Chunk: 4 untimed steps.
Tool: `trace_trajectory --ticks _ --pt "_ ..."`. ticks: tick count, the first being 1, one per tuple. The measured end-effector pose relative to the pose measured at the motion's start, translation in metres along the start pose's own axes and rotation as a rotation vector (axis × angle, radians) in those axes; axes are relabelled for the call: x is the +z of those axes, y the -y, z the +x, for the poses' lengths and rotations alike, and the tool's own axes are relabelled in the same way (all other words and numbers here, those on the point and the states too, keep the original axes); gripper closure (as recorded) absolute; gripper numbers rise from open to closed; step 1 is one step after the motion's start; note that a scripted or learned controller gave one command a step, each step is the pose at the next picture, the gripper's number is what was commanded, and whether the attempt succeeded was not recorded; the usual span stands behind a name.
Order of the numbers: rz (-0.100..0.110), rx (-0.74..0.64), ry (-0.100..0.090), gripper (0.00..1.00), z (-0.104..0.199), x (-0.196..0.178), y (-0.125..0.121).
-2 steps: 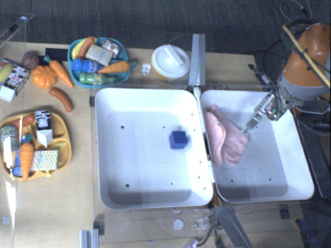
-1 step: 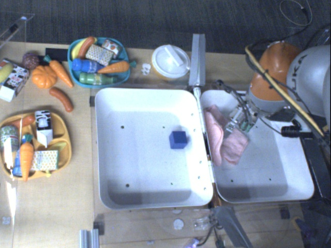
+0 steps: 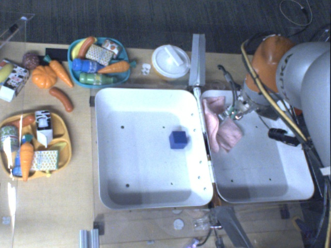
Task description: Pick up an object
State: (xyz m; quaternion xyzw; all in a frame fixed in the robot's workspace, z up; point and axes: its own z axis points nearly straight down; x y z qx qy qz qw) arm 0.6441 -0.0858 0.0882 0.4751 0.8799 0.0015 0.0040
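A small blue cube (image 3: 178,139) lies near the middle of the left white bin (image 3: 119,190). A crumpled pink cloth (image 3: 220,125) rests along the left wall of the right bin (image 3: 269,185). My gripper (image 3: 232,113) is down over the cloth's upper right part, at or touching the fabric. The grey arm with its orange band (image 3: 271,53) reaches in from the upper right and hides the bin's far right corner.
A metal divider post (image 3: 196,61) stands at the back between the bins. Behind the left bin sits a white lidded bowl (image 3: 170,62). A blue bowl (image 3: 98,63) and a yellow tray (image 3: 33,146) of toy food stand on the bench at left.
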Motion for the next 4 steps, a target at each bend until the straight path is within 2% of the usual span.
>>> trace_trajectory --ticks 1,2,3,4 --pt "0.008 0.032 -0.006 0.0 0.012 -0.005 0.024" --pt "-0.006 0.041 0.003 0.0 0.026 -0.001 0.048" --pt "-0.007 0.04 0.004 1.0 0.026 -0.01 0.046" --pt "0.012 0.412 -0.006 1.0 0.084 -0.093 0.026"
